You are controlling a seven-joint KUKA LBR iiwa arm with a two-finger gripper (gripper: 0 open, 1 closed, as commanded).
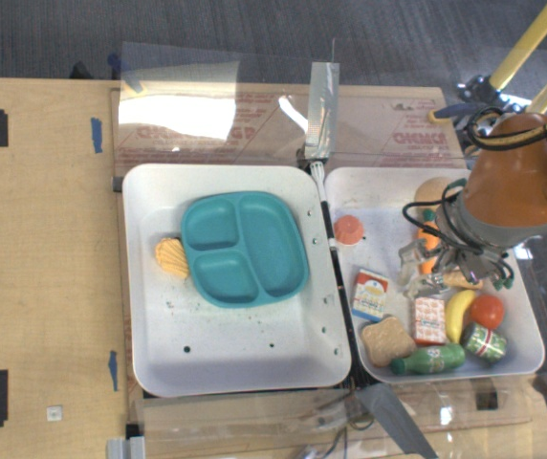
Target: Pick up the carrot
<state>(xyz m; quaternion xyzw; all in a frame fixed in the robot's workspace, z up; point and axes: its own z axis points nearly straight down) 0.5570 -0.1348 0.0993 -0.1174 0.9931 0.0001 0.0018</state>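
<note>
The carrot (429, 243) shows as small orange patches in the right bin (388, 208), mostly covered by the arm's wrist. My gripper (433, 261) is down in that bin right over the carrot, below the orange band of the arm (513, 185). Grey gripper parts hide most of the carrot, so its length and its contact with the gripper are unclear.
Crowded around the gripper are a banana (459, 314), a red tomato (487, 311), a small red-white box (429, 319), a carton (370, 295), a bread slice (384, 340), a green bottle (429, 360) and a can (485, 344). The left bin (159, 352) holds a teal divided plate (245, 249).
</note>
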